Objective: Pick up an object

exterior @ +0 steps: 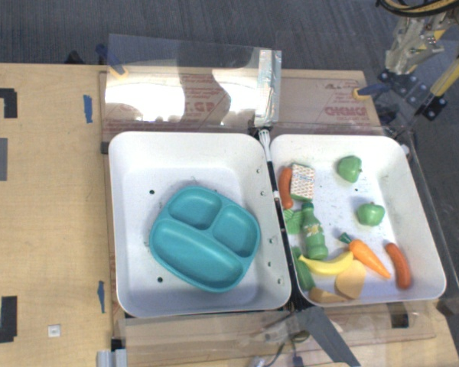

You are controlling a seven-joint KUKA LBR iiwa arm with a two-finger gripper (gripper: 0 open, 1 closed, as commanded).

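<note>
At the upper right, beyond the bins, the tool (415,52) hangs above the table's far corner, well apart from the toys; whether it is apart or together cannot be told. Below it, the right shallow white bin (424,205) holds two green round plastic fruits (349,167), an orange plastic carrot (368,258), a yellow plastic banana (326,264), a green plastic bottle (314,234) and a red plastic sausage (399,265). The left white bin (130,205) carries a teal divided plastic plate (204,238).
</note>
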